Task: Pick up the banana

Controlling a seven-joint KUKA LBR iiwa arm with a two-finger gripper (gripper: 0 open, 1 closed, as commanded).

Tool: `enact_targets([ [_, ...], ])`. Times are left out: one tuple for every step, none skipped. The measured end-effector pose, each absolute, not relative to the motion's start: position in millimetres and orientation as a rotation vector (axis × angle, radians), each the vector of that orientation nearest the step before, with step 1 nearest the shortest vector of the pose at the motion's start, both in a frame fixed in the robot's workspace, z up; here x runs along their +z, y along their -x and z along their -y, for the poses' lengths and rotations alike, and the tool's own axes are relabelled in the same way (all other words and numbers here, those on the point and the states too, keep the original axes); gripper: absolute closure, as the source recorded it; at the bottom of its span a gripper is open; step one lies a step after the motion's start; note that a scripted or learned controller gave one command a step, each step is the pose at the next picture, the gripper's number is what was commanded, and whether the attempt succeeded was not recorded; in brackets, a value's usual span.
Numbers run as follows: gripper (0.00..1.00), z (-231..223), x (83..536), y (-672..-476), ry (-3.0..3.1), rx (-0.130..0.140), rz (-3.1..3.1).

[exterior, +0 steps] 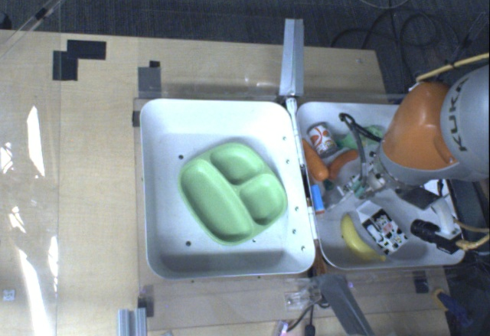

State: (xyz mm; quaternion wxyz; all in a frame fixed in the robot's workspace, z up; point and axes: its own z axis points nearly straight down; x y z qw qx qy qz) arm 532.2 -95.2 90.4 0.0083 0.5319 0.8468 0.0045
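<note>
The banana (pixel 354 238) is being observed lying in the right bin (pixel 337 256), near that bin's front edge and slightly left of its middle. It is lying curved, yellow, with a small black-and-white patterned package (pixel 383 229) touching or just beside it on the right. The banana is not being held; it is resting on the bin floor, apart from the gripper.

The gripper (pixel 361 180) is being seen lowered into the right bin, above and behind the banana, among cluttered items. Whether its fingers are open or closed cannot be told, since the parts are being blurred and partly hidden by the wrist. The arm (pixel 452 128), grey with its orange band (pixel 417 132), is being seen entering from the right and covering much of the bin's rear right part.

Other contents are being noted in the right bin: a small can with a red-and-white label (pixel 322 139) near the rear left, an orange carrot-like object (pixel 315 163) along the left wall, and a blue item (pixel 318 198) just in front of it.

In the left bin (pixel 161 197), a green three-compartment tray (pixel 233 190) is being seen lying tilted near the middle.
</note>
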Motion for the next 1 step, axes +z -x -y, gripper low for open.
enact_targets([
  [0.00, 92.8, 90.4, -496.1, -1.880, 0.018, -2.495],
])
